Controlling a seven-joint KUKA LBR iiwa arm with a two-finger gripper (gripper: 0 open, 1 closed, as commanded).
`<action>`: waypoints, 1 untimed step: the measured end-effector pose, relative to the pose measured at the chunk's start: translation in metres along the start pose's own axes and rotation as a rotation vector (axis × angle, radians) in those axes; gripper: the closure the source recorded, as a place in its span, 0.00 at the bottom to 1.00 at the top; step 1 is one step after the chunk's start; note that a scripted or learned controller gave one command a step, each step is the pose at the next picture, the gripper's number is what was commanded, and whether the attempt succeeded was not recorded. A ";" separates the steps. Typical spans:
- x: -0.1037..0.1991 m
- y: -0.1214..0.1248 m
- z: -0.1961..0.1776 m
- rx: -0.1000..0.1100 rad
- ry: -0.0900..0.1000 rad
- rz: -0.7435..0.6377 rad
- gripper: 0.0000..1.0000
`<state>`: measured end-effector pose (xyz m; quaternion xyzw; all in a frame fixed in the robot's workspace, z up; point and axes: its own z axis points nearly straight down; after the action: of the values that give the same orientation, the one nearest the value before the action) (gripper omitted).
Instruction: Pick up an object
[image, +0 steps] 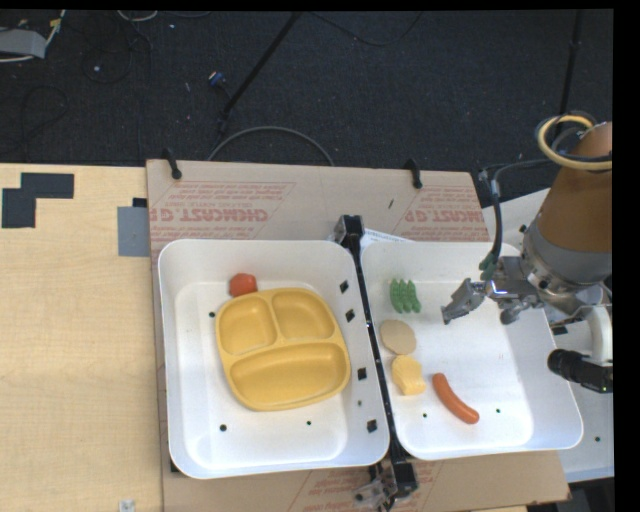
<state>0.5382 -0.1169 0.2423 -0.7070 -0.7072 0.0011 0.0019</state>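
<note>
The right bin (540, 420) holds a small green ridged item (404, 294), a tan round piece (398, 336), a yellow block (408, 376) and an orange sausage-shaped piece (455, 398). My gripper (488, 305) hangs over the right bin's upper right part, to the right of the green item and apart from every object. Its fingers are spread open with nothing between them. In the left bin (190, 400) a red round piece (243, 285) lies just above a yellow divided plate (283, 347).
A black divider (365, 340) separates the two bins. Cardboard (260, 205) lies under and behind them. The arm's grey and orange body (580, 210) rises over the right bin's far right edge. Bare white floor lies to the right of the orange piece.
</note>
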 end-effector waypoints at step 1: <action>-0.001 -0.002 0.064 0.006 0.001 0.001 0.00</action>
<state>0.5362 -0.1179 0.1780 -0.7072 -0.7070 0.0029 0.0044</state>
